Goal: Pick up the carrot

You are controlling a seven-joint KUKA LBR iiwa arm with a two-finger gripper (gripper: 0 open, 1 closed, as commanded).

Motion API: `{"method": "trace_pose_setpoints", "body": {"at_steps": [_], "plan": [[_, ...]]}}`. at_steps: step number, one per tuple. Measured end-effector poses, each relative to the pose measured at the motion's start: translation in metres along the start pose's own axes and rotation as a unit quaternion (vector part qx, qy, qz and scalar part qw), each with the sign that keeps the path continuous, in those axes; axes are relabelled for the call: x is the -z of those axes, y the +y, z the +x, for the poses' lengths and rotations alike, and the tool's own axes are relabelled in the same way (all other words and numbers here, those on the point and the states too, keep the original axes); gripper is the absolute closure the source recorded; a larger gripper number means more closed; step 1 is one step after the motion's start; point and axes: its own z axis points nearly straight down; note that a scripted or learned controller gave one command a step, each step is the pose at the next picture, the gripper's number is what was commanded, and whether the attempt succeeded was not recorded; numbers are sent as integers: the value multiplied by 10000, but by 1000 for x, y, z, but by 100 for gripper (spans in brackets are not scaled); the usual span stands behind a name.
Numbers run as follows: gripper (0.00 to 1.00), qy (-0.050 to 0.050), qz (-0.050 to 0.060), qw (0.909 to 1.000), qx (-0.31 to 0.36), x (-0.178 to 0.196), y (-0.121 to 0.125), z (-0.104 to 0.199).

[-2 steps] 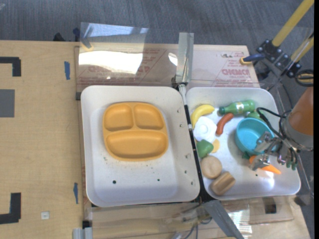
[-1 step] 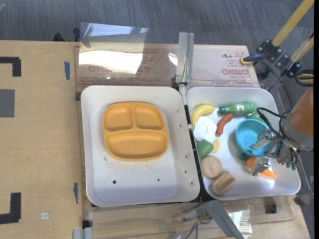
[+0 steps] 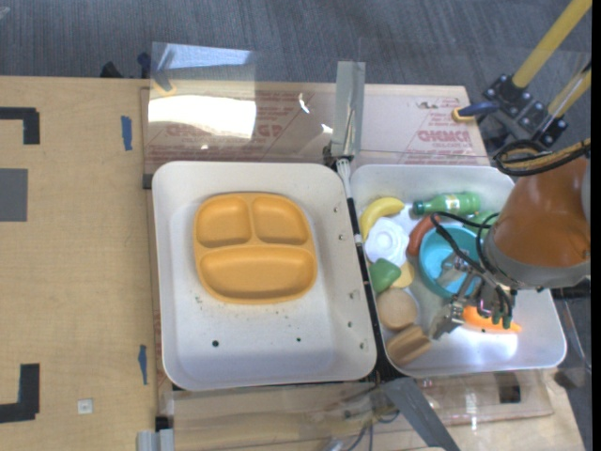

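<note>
- Two fingers of the gripper (image 3: 460,310), slightly parted, tips just left of the carrot (image 3: 488,319); no grip visible.
- One carrot, orange, near the right bin's (image 3: 549,346) front wall.
- One orange divided plate (image 3: 254,245), in the left bin (image 3: 178,280).

Robot lab bench, no kitchen here.
Two white bins (image 3: 178,280) sit on brown cardboard sheeting (image 3: 66,252) with blue tape tabs (image 3: 126,132), a clear plastic screen (image 3: 244,120) behind, grey carpet (image 3: 282,17) beyond, cabled orange-banded arm (image 3: 545,224) reaching in.
</note>
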Motion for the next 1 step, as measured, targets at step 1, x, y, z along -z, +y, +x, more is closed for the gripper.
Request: {"method": "trace_pose_setpoints", "body": {"at_steps": [1], "plan": [[100,-111,-2,9999,-6,15,0,-7]]}}
